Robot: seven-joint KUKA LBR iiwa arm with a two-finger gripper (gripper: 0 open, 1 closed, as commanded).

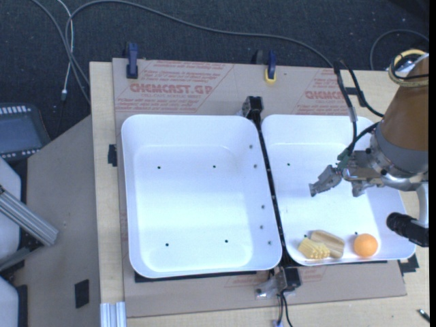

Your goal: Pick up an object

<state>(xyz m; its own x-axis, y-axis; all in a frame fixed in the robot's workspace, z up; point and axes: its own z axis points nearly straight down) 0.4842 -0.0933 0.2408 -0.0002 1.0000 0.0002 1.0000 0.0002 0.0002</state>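
Three small objects lie along the near edge of the right bin: a yellow corn-like piece, a tan oblong piece touching it from behind, and an orange ball a little to their right. My gripper hangs over the middle of the right bin, above and behind these objects. It is open, its two fingers are spread apart, and nothing sits between them.
The left bin stands beside the right one, with a black divider strip between them. Blue and yellow clamps hold the board at the far edge. Cables run across the floor behind the bench.
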